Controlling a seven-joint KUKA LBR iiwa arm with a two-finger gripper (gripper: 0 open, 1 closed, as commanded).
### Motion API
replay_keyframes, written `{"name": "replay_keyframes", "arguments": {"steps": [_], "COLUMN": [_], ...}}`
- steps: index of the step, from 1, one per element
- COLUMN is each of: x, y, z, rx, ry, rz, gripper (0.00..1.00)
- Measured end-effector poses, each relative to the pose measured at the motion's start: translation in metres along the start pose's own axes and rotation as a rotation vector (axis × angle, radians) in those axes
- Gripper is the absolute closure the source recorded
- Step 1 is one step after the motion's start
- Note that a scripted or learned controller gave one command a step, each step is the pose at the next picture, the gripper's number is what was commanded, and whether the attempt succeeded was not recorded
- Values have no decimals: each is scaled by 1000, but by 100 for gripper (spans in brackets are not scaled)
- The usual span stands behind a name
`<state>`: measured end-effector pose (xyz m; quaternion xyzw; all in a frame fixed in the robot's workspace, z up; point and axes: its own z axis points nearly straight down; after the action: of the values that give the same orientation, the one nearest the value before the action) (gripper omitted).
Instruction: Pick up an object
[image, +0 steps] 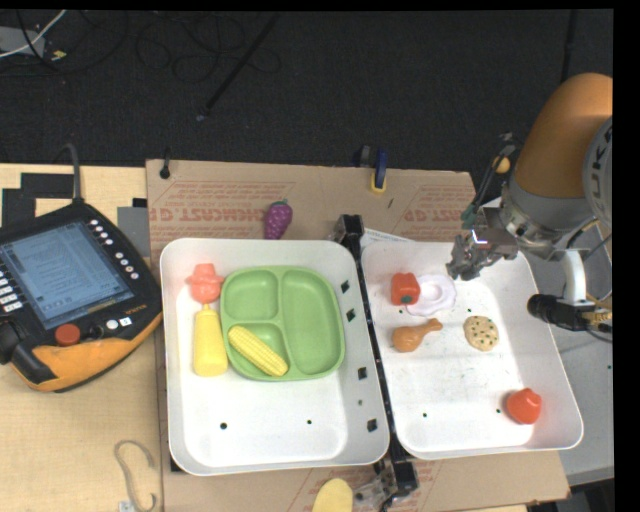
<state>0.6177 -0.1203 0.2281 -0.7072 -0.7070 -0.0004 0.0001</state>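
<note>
- Seeing several pickable objects in the right bin; nothing sits between the gripper's fingers from what I can make out.
- Gripper hangs over the right bin's 12 o'clock rim, toward 1 o'clock of the bin centre. Can't tell whether the jaws are open or closed; they read as a dark clump at this angle.
- Nearest item: white ring-shaped piece with a pink edge, at about 7 o'clock of the gripper, close by but apart.
- Red-orange pepper toy is touching that ring at its 9 o'clock.
- Brown drumstick lies at 6 o'clock of the pepper, near bin centre-left.
- Cookie is just at 3 o'clock of the drumstick, apart from it.
- Red tomato-like ball sits alone toward the bin's 5 o'clock corner, well apart from the rest.
- Left bin holds a green divided tray with a corn cob in its 7 o'clock compartment.
- Yellow bottle lies beside the tray at its 9 o'clock, with a pink toy at the bottle's 12 o'clock end.
- Outside the bins: purple grape toy on the cardboard at 12 o'clock of the left bin, yellow object at the frame's 6 o'clock edge.
- Teach pendant rests on the bench at 9 o'clock.
</note>
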Motion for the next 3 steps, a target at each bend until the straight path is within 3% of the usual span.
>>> {"name": "replay_keyframes", "arguments": {"steps": [1, 3], "x": [47, 72], "y": [4, -4], "z": [7, -3], "rx": [3, 4], "ry": [2, 0], "rz": [-3, 0], "gripper": [100, 100]}}
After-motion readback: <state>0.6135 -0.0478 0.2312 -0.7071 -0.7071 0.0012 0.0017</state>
